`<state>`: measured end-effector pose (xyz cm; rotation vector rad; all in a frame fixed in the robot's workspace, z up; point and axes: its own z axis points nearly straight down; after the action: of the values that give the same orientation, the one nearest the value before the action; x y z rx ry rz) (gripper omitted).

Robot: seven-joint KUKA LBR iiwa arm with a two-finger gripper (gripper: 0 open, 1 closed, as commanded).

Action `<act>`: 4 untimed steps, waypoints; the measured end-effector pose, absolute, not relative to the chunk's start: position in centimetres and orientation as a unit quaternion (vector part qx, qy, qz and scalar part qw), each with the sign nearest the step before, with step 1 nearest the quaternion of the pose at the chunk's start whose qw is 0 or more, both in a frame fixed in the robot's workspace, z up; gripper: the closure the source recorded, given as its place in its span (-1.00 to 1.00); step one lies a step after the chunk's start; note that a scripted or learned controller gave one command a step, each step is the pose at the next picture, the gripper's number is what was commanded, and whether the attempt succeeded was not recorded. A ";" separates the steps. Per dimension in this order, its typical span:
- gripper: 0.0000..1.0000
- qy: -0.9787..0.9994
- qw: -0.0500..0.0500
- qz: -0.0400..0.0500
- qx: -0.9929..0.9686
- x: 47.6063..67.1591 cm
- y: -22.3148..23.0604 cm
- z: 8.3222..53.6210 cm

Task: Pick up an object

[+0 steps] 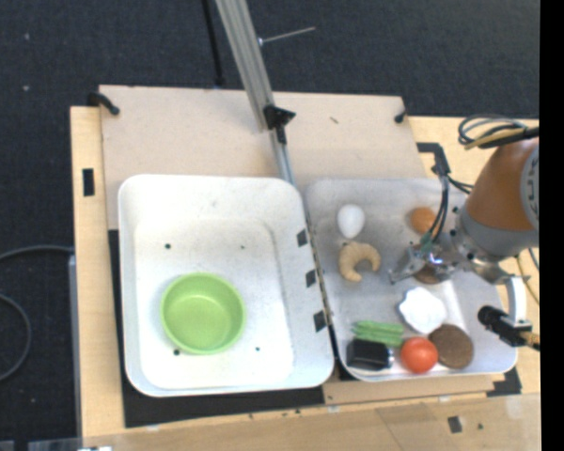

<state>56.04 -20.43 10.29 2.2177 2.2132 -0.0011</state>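
1. We see the claw (425,263) low in the right bin (381,195); we cannot tell its state.
2. Near it lie a croissant (359,260), egg (351,220), white object (422,309) and tomato (418,354).
3. A green bowl (202,313) sits in the left bin (207,191).

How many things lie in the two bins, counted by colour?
Green: 2, bowl, bean pod
White: 2, egg, white lump
Tan: 1, croissant
Orange: 1, orange piece
Red: 1, tomato
Brown: 1, brown round
Black: 1, black block
Total: 9
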 end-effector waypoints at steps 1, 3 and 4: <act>1.00 0.705 0.007 0.002 0.710 56.2 -20.6 11.6; 1.00 0.708 0.004 0.002 0.706 57.2 -19.5 21.3; 1.00 0.709 0.004 0.002 0.706 57.3 -19.7 25.8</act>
<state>57.32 -19.68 25.78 2.2118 2.2209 0.0050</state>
